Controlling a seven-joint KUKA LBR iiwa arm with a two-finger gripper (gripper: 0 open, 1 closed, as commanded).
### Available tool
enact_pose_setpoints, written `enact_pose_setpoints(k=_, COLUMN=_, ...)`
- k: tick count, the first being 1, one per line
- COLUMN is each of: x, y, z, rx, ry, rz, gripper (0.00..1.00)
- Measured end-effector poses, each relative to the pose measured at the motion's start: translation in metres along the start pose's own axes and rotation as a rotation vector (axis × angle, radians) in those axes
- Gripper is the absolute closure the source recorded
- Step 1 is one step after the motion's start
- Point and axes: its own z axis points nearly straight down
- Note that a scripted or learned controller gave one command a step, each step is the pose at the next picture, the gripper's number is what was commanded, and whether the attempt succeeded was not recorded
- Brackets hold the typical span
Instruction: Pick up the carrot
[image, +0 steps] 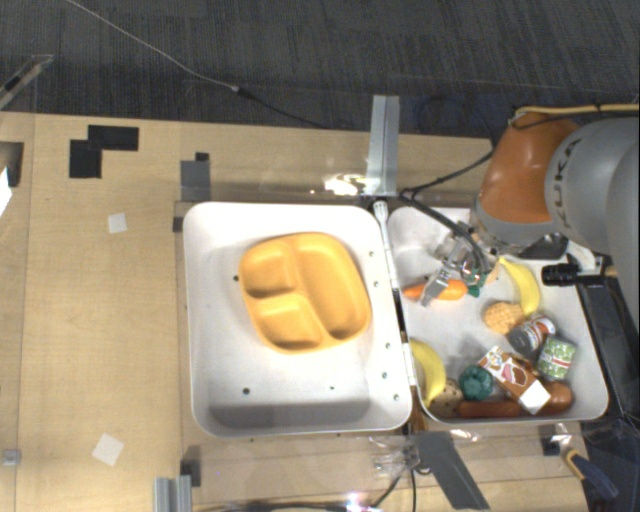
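We log the grasp step; the claw (447, 280) sits low over the carrot (437, 291) at the right bin's (600, 395) left side; pinch state unreadable; next, confirm hold, then lift.

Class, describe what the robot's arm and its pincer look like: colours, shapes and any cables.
The arm is bulky and rounded, with grey casing and an orange band above the wrist. Its small metallic pincer shows grey and dark parts. A thin black cable runs beside it.
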Motion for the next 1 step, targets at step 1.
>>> enact_pose_setpoints(k=1, x=-0.0022, y=0.0031, z=-0.0140, rx=-0.004, ry=-0.009, rz=-0.007, gripper=1.00)
